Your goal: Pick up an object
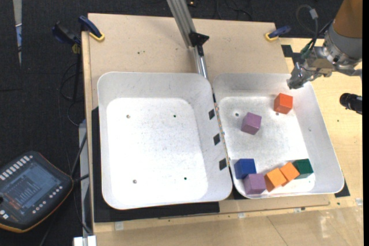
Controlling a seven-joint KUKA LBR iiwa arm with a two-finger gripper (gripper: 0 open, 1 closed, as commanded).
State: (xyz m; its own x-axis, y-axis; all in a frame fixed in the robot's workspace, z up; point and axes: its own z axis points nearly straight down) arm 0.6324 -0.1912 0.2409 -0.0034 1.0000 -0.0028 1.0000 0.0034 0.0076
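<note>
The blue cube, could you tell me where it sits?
The blue cube lies in the right bin, near its front-left corner, beside a purple cube.

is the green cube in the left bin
No, the green cube sits in the right bin, beside an orange cube.

even, fairly bright overhead light. white bins slightly washed out, faint glare on rims. soft, short shadows under cubes. dark floor around bench nearly black, detail lost. overall slightly soft, grainy. gripper a little blurred.
</note>
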